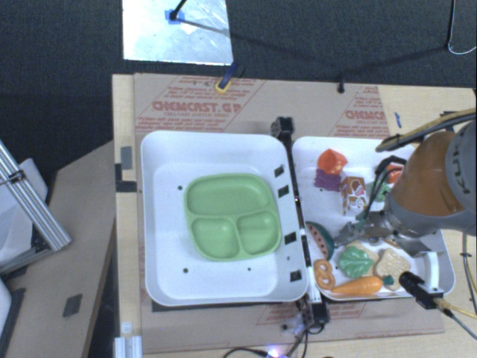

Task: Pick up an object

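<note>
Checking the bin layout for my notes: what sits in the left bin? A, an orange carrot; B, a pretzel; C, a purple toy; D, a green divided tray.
D: the green divided tray lies alone in the left bin; the toy foods are in the right bin.

The arm (440, 181) was a thick, rounded cylinder with a broad orange band over a grey collar. Below the collar sat a metallic grey end effector (363, 233) of angular parts. A dark cable curved beside the band.
</note>
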Controlling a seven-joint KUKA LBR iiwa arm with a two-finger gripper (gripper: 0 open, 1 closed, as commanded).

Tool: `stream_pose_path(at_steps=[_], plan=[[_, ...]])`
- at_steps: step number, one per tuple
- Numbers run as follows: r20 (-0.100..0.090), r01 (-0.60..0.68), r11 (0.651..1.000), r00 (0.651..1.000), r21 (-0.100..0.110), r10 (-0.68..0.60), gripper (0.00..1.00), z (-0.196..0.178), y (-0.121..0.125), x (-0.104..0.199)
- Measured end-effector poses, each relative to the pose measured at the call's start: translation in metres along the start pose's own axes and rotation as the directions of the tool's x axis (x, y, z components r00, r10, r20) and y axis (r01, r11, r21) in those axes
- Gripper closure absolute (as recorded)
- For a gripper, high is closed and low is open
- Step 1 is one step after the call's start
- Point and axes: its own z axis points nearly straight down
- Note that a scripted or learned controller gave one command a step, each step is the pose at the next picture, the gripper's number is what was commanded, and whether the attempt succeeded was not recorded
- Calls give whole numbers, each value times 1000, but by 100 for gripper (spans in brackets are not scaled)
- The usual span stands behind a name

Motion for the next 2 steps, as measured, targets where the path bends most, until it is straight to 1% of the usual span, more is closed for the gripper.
stream_pose_path(at_steps=[1,2], plan=[[1,0,1000,1000,-3,0,100,-11,1,0],[2,4,1000,1000,-6,-4,100,-63,-1,9]])
